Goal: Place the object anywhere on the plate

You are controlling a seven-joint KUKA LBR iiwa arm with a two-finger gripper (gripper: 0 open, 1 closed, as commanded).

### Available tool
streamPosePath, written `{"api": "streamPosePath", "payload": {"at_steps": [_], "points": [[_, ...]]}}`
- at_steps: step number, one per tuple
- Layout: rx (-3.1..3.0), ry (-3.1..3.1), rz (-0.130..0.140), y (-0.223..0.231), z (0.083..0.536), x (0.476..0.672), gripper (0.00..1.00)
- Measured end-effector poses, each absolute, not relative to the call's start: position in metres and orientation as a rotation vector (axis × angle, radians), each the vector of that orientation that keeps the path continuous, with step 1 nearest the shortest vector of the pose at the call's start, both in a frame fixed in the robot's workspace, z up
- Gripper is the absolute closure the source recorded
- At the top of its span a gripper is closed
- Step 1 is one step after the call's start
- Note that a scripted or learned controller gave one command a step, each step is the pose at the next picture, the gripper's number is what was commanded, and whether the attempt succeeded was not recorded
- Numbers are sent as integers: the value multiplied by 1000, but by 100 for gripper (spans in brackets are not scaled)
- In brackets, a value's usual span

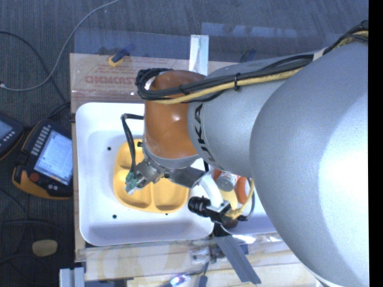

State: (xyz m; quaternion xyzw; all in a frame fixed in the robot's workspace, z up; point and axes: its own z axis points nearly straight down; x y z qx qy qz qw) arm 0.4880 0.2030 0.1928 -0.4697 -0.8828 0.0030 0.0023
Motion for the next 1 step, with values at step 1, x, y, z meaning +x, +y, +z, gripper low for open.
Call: {"api": "streamPosePath", "payload": {"at_steps": [1], "points": [[-1474, -2769, 10, 203, 193, 488, 0]]}}
